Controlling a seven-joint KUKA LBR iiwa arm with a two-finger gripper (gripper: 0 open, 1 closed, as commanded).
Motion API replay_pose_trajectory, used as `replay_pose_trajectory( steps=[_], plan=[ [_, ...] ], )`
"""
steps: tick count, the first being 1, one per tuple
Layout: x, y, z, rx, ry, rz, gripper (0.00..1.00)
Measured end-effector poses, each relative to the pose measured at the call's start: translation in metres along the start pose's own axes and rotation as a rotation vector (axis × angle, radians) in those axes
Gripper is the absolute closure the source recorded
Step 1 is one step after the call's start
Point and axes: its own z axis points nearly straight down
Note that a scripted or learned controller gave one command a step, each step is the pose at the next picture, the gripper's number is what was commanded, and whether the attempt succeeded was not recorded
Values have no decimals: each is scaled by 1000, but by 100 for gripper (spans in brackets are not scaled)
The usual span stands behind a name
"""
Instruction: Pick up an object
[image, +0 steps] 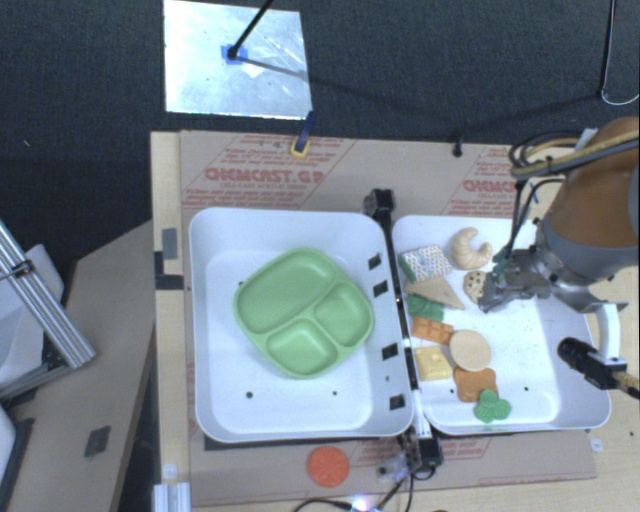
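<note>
The tabletop (250, 170) holds two white bins. The left bin (215, 250) has a green plate (303, 312). The right bin (560, 390) has toy food — a croissant (467, 246), a cookie (475, 284), more. The end effector (497, 292) hangs beside the cookie.

Fixed high above the bench, looking down at a slant onto both shallow white plastic bins (290, 225), far enough back to take in the brown cardboard sheet (270, 165) beneath them, dark floor beyond, and the grey arm (590, 215) entering from the right.
</note>
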Motion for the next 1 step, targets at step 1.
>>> replay_pose_trajectory(
  steps=[1],
  plan=[
    [43, -23, -6, -1, 0, 1, 100]
  ],
)
